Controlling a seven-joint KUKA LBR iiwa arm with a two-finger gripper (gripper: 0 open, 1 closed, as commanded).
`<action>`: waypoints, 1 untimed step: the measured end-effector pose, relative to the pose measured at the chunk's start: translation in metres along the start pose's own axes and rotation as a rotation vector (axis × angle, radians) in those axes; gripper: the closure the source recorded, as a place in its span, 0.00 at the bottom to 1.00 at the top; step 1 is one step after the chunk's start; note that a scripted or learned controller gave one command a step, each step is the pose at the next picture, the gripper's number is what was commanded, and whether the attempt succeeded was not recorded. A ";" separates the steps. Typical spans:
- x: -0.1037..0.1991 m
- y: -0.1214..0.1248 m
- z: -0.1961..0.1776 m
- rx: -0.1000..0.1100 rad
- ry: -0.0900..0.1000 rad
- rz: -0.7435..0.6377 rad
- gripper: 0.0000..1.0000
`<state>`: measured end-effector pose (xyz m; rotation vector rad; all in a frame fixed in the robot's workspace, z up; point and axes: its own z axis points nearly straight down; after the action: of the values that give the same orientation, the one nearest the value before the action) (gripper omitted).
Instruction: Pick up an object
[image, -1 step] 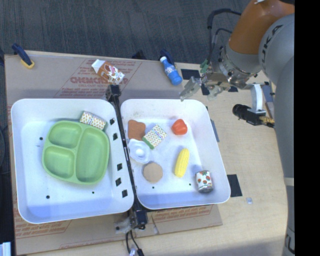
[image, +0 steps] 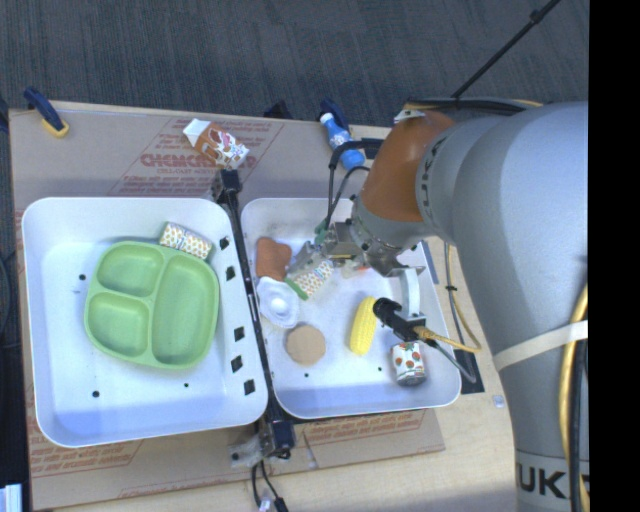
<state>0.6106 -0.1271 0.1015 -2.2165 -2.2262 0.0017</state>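
Gripper (image: 318, 262) low over packet (image: 312, 278) at bin's (image: 300, 400) ten o'clock; finger state unclear. Advice: centre on packet, clear of sausage (image: 270, 257), close firmly.

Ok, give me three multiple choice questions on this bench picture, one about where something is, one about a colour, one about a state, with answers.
1. Where does the green three-compartment plastic plate lie?
A. left white bin
B. right white bin
C. on the cardboard

2. What colour is the toy corn cob?
A. red
B. yellow
C. blue

3. How does the small printed can rest?
A. inside the right white bin, near its right corner
B. on the green plate
C. outside both bins

Answers: 1 A, it sits within the left white bin. 2 B, it is plainly yellow. 3 A, it stands by the right bin's near wall.
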 end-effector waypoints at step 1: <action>0.001 0.000 -0.010 0.002 0.000 -0.005 1.00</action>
<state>0.6110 -0.1265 0.1117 -2.2097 -2.2312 0.0041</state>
